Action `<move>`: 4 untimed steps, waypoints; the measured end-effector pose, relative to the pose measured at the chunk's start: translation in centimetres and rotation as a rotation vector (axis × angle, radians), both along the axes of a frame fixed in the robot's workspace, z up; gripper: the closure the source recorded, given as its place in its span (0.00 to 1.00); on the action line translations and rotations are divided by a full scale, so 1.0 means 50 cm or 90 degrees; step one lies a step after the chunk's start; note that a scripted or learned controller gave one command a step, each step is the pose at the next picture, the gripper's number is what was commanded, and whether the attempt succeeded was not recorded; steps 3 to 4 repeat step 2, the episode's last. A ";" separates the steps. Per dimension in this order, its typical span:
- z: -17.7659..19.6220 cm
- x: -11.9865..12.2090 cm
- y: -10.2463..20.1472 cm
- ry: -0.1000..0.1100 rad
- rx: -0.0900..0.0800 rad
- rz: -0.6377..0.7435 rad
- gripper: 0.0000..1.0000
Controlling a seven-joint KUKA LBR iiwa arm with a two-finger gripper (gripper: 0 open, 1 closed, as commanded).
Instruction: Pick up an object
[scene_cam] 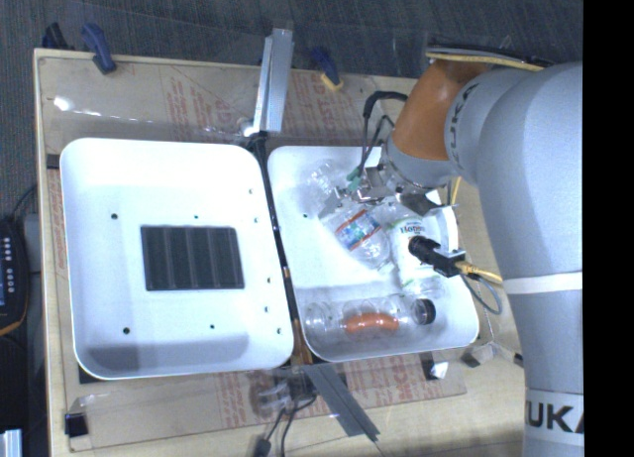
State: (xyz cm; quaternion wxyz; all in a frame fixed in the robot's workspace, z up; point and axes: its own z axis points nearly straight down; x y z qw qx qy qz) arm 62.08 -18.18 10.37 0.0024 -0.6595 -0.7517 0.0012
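Arm (515, 148): grey with an orange band, looming in from 3 o'clock over the right bin (297, 247).
Gripper (371, 185): low among clear plastic bottles (359, 232); finger state cannot be told.
Bottle with orange contents (367, 322): lying at the bin's 6 o'clock edge.
Left bin (99, 197): holds a dark ribbed rectangle (191, 257).

Open room across the left bin (99, 197); right bin (297, 247) crowded with clear bottles (362, 321), arm (495, 138) overhead.
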 end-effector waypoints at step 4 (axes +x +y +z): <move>0.168 0.012 0.062 -0.004 -0.001 0.065 1.00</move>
